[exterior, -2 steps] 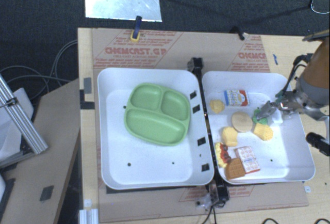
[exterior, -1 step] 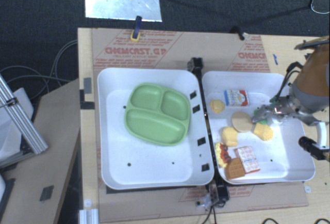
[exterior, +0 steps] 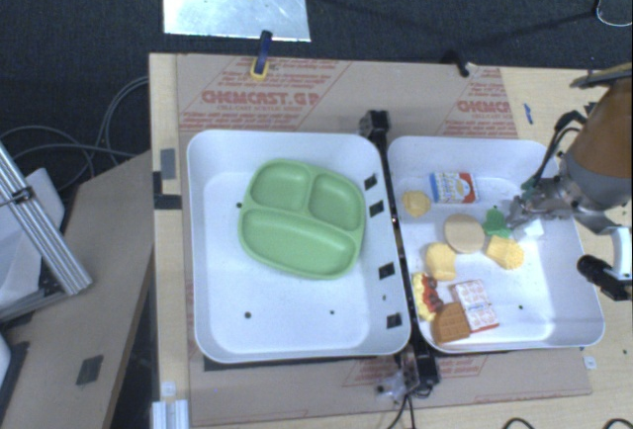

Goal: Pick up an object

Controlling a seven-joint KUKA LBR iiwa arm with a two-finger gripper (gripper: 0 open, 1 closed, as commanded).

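Two white bins sit side by side on the table (exterior: 326, 86). Nearest in the right bin (exterior: 554, 323) lie a brown cracker (exterior: 451, 322) and a red-and-white packet (exterior: 476, 303); farther back, a tan round piece (exterior: 463, 233), a yellow corn piece (exterior: 504, 252) and a green toy (exterior: 496, 219). The gripper (exterior: 522, 212) hangs just beside the green toy; whether it is apart or together I cannot tell. The left bin (exterior: 213, 318) holds a green divided tray (exterior: 302, 217)

Small green toy (exterior: 495, 219) in right bin (exterior: 554, 318), touching yellow corn-like piece (exterior: 505, 252).
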